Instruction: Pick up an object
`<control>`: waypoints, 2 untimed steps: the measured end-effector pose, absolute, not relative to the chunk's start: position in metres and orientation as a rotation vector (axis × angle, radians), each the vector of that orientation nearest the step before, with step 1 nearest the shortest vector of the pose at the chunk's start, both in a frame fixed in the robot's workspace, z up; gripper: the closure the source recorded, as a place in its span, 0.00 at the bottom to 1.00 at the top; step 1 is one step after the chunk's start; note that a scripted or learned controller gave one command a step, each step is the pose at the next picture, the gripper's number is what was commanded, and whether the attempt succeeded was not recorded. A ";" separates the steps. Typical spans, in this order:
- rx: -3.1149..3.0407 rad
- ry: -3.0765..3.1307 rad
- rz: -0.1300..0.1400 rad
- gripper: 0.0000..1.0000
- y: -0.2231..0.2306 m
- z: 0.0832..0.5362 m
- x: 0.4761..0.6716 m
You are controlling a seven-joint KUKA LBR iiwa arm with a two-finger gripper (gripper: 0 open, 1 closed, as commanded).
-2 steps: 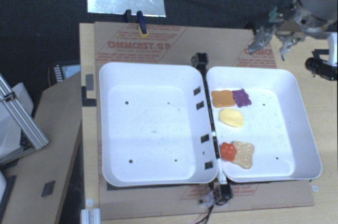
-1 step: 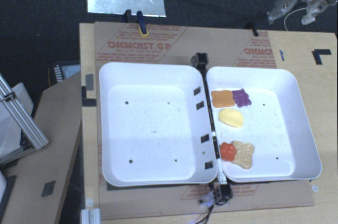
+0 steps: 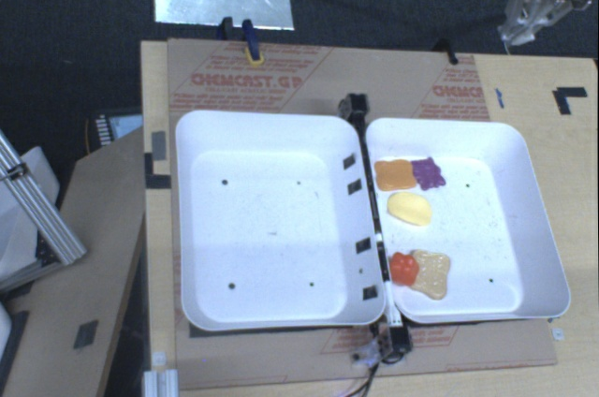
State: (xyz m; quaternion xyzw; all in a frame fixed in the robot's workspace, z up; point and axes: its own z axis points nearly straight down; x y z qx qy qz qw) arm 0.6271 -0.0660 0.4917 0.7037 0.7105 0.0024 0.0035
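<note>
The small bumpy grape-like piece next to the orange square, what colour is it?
Purple, seen in the camera view.

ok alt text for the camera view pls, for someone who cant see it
Five small items cluster at the left side of the right bin: an orange piece, purple piece, yellow piece, red piece and tan piece. The gripper hangs beyond the bench's far right corner.

Two white bins, five small objects
</note>
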 end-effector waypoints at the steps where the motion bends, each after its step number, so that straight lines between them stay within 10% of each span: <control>1: 2.205 2.234 0.012 1.00 0.019 0.530 0.569; 2: 2.215 2.239 -0.011 1.00 0.084 0.408 0.566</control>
